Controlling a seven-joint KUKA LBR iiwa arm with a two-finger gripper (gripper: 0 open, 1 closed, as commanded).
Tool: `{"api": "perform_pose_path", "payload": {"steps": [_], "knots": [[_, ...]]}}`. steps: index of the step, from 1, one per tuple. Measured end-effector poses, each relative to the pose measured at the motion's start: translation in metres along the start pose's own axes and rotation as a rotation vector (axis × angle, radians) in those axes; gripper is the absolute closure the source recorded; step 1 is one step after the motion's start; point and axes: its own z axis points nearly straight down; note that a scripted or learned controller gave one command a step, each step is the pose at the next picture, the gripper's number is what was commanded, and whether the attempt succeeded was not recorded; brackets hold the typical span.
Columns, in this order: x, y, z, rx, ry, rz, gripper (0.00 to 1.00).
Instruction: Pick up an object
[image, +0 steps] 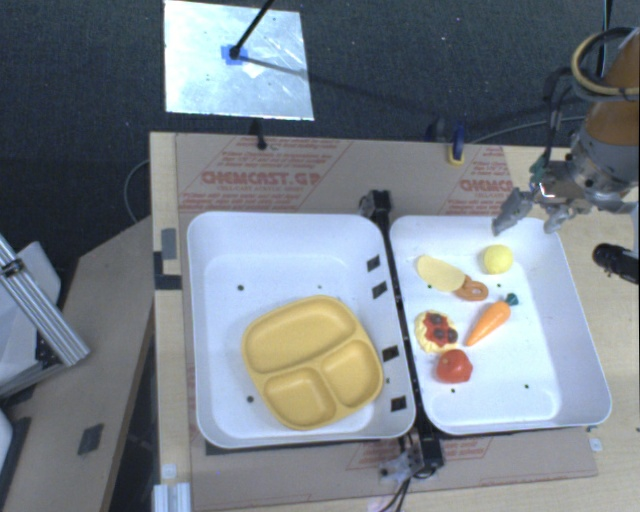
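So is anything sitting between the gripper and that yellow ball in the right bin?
Nothing visible does. The gripper is open above the far edge of the right bin, and the yellow ball lies just below it with only bare white floor around its near side. The closest item, a pale yellow piece, lies off to the ball's left.

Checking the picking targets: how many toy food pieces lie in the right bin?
5, none seemingly hidden: yellow ball at the back, pale yellow slice left of it, carrot mid-bin, small pizza near the left wall, tomato nearest the front.
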Motion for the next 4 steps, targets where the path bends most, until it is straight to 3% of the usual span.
{"api": "perform_pose_path", "payload": {"steps": [1, 4], "knots": [[0.001, 0.002, -0.008, -0.012, -0.002, -0.003, 0.0], [0.004, 0.01, 0.12, -0.012, -0.003, -0.005, 0.0]]}}
